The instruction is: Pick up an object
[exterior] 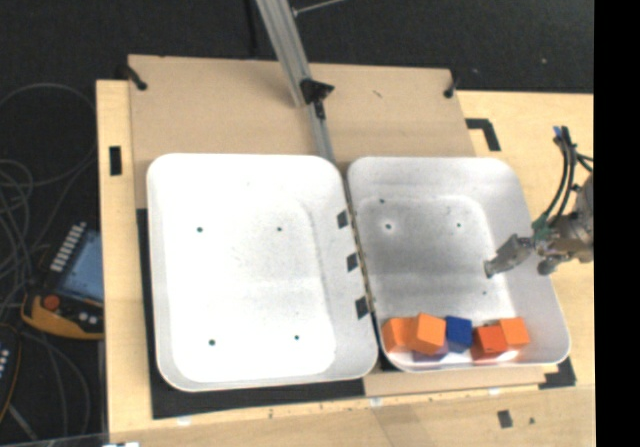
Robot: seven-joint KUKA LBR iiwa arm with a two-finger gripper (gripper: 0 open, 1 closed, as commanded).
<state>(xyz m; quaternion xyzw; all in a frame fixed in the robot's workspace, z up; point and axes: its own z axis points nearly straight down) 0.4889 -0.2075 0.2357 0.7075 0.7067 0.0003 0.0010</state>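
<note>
Several small blocks lie in a row along the front wall of the right bin (440, 185): an orange block (401, 333), a second orange block (431, 331), a blue block (458, 330), a red-orange block (489, 340) and another orange block (515, 331). My gripper (522, 261) hangs over the right side of that bin, behind and above the row and apart from it. Its fingers (502, 258) stand open with nothing between them.
The left bin (250, 265) sits beside the right one, with black clips along the shared wall. A metal rail (285, 30) slants in from the back toward the gap between the bins. Cables and a handheld pendant (70, 280) lie off the bench at the left.
</note>
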